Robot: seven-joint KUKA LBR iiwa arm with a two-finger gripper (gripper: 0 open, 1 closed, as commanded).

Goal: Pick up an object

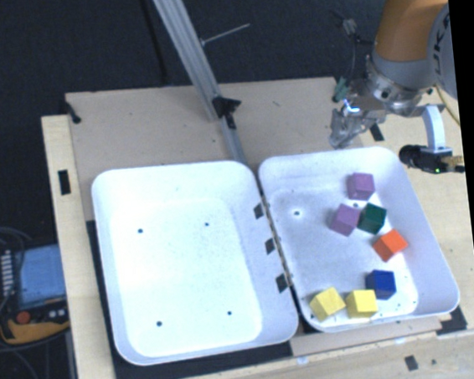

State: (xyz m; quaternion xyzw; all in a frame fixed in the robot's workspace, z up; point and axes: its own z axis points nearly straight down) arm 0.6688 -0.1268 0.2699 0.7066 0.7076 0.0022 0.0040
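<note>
The gripper (346, 124) hangs above the far rim of the right bin (310, 244), with nothing between its fingers; whether it is released or clenched I cannot tell; in that bin lie two purple blocks (359, 185), a green block (373, 217), an orange block (389, 245), a blue block (382, 283) and two yellow blocks (326, 304) near the front; the left bin (181, 258) sits beside it on the counter (296, 107).

Open floor in right bin (310, 244) left half; 7 blocks (367, 238) crowding right.

White bins (177, 178) hold purple (359, 185), green (374, 217), orange (389, 245), blue (382, 283), yellow blocks (326, 304).
</note>
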